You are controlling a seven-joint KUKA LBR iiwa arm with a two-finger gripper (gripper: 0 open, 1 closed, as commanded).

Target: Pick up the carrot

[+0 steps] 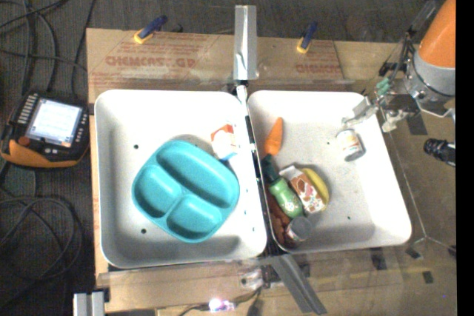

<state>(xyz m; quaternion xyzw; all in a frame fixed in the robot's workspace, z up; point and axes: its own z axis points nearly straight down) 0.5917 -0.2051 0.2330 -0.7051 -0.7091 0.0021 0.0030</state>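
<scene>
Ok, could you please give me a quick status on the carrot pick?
Claw over right bin's far right edge, nothing seen held. Carrot untouched against left wall. Small can lies between them.

Carrot [275, 135] lies in right bin [385, 233], seemingly untouched.

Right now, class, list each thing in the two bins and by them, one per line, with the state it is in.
carrot: lying in the right bin, against its left wall, not held
can: on its side in the right bin
green bottle: lying down among the toy food
teal tray: flat in the left bin
gripper: over the right bin's far right edge, apart from the carrot
</scene>
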